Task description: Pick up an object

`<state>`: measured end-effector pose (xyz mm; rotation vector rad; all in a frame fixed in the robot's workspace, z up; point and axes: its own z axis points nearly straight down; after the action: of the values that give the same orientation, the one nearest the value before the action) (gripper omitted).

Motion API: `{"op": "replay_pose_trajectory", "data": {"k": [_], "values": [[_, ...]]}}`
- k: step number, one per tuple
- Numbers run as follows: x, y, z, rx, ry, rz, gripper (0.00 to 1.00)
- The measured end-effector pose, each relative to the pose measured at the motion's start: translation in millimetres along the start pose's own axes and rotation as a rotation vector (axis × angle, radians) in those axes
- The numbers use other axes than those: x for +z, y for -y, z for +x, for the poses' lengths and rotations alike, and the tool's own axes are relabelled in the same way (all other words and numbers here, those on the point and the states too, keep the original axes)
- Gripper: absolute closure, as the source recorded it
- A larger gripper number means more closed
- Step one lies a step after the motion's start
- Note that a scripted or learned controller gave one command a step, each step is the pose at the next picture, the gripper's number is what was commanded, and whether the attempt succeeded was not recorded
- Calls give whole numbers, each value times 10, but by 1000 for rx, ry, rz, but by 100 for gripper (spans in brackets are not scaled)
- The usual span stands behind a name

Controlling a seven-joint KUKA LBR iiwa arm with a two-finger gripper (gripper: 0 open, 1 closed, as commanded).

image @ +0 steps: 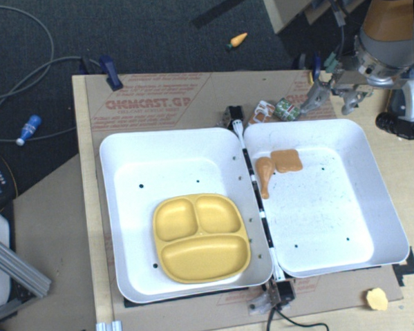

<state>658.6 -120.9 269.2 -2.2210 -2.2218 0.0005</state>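
Right now the claw (pixel 322 91) hangs at the far right of the bench, just past the far rim of the right bin (pixel 343 130). It is small and partly hidden under the grey arm (pixel 387 44), so I cannot tell if it is spread or pressed together. Nothing shows inside it.

Just beside the claw, to its left in the view, a little crumpled wrapper (pixel 279 110) lies on the bench, outside the bins.

The closest thing inside a bin is the brown floppy thing (pixel 284 161). It lies in the far left corner of the right bin, close to the wall where the two bins meet. From the claw, it is toward the front of the bench and a bit left in the view. Its fat part lies sideways. A thin leg (pixel 264 179) runs from it toward the front, along the middle wall.

I think the claw should come forward over the rim, go a little left, then go down. Pinching across the thin leg looks easiest, but the wall is very near and could get in the way.

The yellow plate (pixel 200 236) sits in the left bin (pixel 126 200), well apart from the claw, and it looks wide and hard to pinch.
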Motion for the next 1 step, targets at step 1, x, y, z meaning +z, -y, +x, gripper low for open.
{"op": "replay_pose_trajectory", "data": {"k": [1], "values": [[1897, -40, -37, 1, -4, 5, 0]]}}
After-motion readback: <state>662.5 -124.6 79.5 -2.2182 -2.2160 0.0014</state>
